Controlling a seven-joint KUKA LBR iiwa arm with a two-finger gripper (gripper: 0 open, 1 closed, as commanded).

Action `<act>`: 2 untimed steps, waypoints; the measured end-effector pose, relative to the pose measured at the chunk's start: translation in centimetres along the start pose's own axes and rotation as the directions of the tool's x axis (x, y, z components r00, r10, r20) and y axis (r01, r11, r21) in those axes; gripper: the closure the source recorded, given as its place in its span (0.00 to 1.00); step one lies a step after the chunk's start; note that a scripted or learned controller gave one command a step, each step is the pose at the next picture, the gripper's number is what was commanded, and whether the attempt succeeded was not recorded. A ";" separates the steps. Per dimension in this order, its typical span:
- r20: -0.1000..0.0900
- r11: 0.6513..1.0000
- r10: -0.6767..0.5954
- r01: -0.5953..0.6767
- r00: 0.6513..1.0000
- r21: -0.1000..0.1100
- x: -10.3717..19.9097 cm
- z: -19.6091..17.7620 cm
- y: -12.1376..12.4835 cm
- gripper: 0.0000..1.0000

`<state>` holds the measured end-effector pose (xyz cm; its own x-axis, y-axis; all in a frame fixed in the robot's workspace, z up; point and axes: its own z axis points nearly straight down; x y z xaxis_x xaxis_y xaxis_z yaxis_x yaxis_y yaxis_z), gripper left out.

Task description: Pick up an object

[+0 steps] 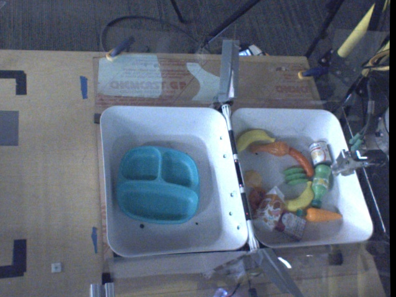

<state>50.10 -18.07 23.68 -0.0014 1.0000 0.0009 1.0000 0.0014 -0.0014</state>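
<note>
Jaws [344, 163]: at the 3 o'clock rim of the right bin, metal parts small and blurred — cannot tell how they stand, and nothing shows between them.
Right bin [346, 135]: holds a loose cluster of toy food.
Bananas: one yellow banana [250, 138] at 10 o'clock of the bin, a second banana [302, 198] near the centre.
Carrots: a long orange carrot [291, 153] curving across the middle, a short carrot [323, 215] at 5 o'clock.
Green bottle [321, 180]: just beside the jaws, toward 9 o'clock of them.
Small can [318, 151]: at 2 o'clock of the bin, near the jaws.
Snack packet [270, 208]: at 7 o'clock of the bin.
Left bin [124, 122]: carries a blue divided plate [159, 183], three compartments.
Desk [49, 166]: pale wood — black and blue tape marks on it.
</note>
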 end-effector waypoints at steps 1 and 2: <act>0.000 0.995 -0.099 0.099 0.995 0.001 2.3 13.6 2.0 0.00; 0.002 0.995 -0.096 0.096 0.995 -0.003 2.1 12.6 2.0 1.00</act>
<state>52.12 -15.94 11.08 -0.0969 0.9953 -0.0007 0.9953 0.0969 0.0017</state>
